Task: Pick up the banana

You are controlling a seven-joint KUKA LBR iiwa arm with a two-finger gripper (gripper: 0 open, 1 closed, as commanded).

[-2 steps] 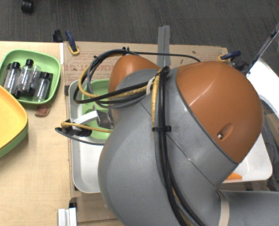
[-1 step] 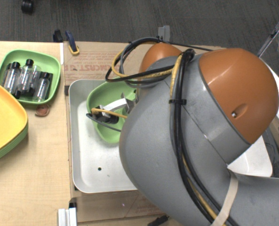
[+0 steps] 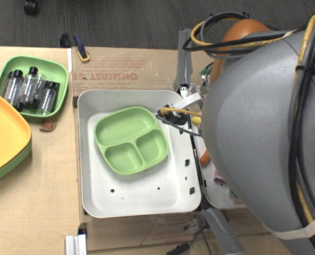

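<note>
While the grey arm (image 3: 253,132) looms over the right bin (image 3: 216,193), you cannot tell whether its gripper is clenched or released. A yellow sliver (image 3: 193,120) shows at the left bin's (image 3: 88,158) right rim, against the arm — banana or not, you cannot tell. A green divided plate (image 3: 130,139) lies in the left bin.

You're in a robotics lab, office-type room: a big grey robot arm (image 3: 253,142) w/ black & yellow cables looms over a pale wooden bench (image 3: 56,169). Dark grey carpet (image 3: 146,9) & a black chair caster (image 3: 31,5) lie beyond. A shallow white plastic bin (image 3: 141,201) sits on a flattened brown cardboard sheet (image 3: 120,70), near a green square dish (image 3: 56,70) of small black-capped vials (image 3: 27,86).
</note>
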